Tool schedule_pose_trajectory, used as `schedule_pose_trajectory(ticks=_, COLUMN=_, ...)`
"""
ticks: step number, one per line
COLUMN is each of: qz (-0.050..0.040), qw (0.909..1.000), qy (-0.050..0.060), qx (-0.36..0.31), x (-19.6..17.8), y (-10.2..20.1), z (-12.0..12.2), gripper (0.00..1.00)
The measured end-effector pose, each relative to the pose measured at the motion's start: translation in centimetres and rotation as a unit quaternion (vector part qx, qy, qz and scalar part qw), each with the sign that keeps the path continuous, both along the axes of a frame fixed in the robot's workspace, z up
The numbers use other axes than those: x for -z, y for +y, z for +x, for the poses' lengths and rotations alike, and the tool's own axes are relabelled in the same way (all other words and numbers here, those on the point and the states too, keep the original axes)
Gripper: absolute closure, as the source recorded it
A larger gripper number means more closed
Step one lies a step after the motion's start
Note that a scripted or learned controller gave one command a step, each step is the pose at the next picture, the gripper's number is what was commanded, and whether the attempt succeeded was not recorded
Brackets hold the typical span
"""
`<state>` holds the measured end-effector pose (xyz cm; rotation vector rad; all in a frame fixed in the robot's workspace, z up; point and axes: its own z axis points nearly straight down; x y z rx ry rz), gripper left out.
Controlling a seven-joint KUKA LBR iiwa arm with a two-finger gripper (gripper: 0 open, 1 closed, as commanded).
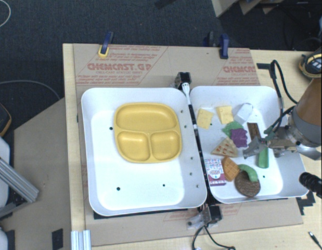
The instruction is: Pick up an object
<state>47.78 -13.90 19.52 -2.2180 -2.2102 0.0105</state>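
Camera view: end effector (256, 149) low among toy food (234, 151).

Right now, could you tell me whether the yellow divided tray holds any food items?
No, the yellow divided tray in the left bin has bare compartments.

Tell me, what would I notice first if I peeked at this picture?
Probably the big yellow tray with three compartments, sitting in the left bin. Next, the jumble of toy food in the right bin: cheese-yellow pieces, purple grapes, a waffle and a brown cookie. The robot's gripper reaches in from the right, low over that pile beside a green piece.
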Motion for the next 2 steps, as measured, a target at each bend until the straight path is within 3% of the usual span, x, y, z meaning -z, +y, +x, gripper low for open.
schedule_pose_trajectory(ticks=1, qz=-0.0013, qw=1.0, qy=-0.006, qx=-0.002, x=-0.5, y=0.0, z=0.3, gripper=0.0)
schedule_pose_trajectory(ticks=2, qz=0.0004, qw=1.0, qy=-0.002, qx=-0.002, x=5.6, y=0.7, z=0.0, gripper=0.0)
